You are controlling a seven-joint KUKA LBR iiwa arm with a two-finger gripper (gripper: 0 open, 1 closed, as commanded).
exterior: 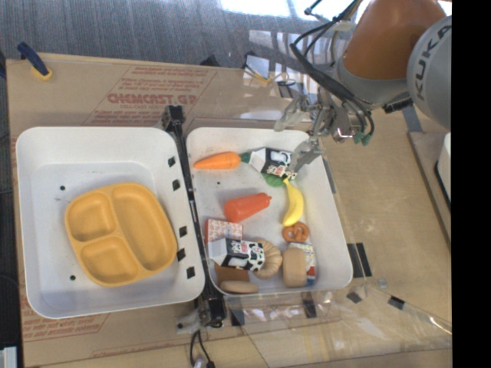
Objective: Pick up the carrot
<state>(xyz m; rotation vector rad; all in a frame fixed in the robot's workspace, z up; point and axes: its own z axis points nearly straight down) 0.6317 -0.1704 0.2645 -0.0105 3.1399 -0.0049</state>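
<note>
White plastic, 2 bins side by side on the bench: the left bin [31,205] carries a yellow divided plate [119,232], 3 compartments, while the right bin [337,236] holds the clutter. Up at 2 o'clock the grey arm [399,37] leans in, and its gripper [307,153] hangs over the right bin's far rim, near 12 o'clock of that bin; whether the claw is apart or together, I cannot tell. On to the carrot [219,161], lying flat at 10 o'clock in the right bin, well left of the gripper, nothing gripping it. Beside it a cow-print carton [270,162], then the orange bottle [247,206] mid-bin, and the banana [293,203] at 3 o'clock.
</note>
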